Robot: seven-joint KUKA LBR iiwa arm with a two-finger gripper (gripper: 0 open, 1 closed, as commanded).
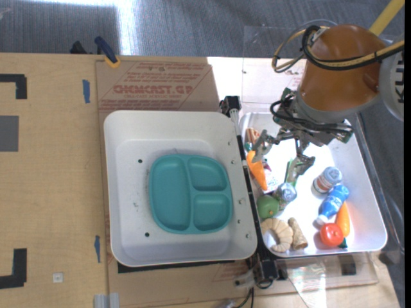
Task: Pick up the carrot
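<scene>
An orange, cone-shaped carrot [257,173] lies against the left wall of the right bin [369,191], its tip pointing toward the front. My gripper [280,156] hangs over the back part of that bin, under the orange wrist. Its fingers are open. One finger [262,145] is just above and behind the carrot, and the other reaches toward the bin's middle. Nothing is between them. A second orange, elongated piece [345,217] lies near the right wall.
The right bin also holds a green fruit [270,206], a bread-like piece [279,231], a red tomato [329,235], a blue bottle [332,204] and a small can [326,179]. The left bin [122,146] holds a teal divided plate [191,192].
</scene>
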